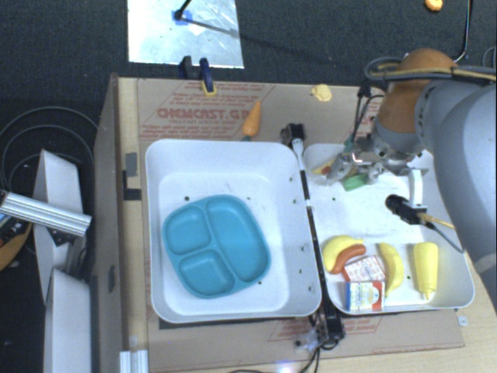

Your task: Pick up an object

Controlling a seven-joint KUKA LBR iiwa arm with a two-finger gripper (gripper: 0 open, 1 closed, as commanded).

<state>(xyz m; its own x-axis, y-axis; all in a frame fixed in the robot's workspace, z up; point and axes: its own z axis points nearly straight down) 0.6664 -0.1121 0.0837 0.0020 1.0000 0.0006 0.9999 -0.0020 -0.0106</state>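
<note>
— Where is the green piece (354,182)?
— Upper right of frame, under the claw (359,168).
— Pinched?
— Cannot tell; seemingly small, light, rigid plastic. Grip across its short sides.

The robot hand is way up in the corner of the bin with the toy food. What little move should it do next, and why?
Probably lower a little onto the small green piece right under the gripper at the far end of the right bin. I can't tell whether it holds anything yet. The bananas and other toy food lie further off, at the near end.
</note>
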